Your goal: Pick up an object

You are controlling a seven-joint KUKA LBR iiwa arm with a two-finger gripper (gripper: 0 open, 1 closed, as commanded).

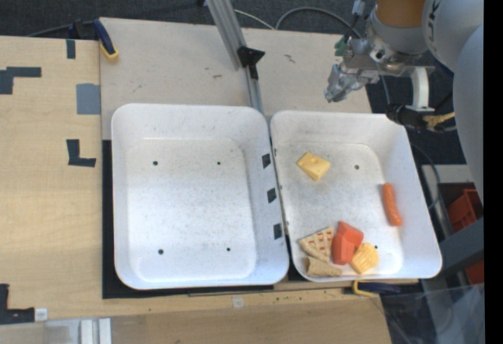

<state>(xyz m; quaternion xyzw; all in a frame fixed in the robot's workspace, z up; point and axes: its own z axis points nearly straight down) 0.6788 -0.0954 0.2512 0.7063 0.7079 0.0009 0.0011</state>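
Risk lay first in the heap at the right bin's (409, 148) near edge: waffle piece (317, 243), red block (346, 243) and yellow chunk (365, 258) touched, so a pinch could slip. Cheese wedge (313, 166) and orange sausage (391, 204) lay apart. Tool (343, 88) hung above the bin's far rim; its state could not be told.

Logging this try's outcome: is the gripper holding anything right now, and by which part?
Nothing is held: the gripper hangs above the right bin's far edge, with no item between its fingers.
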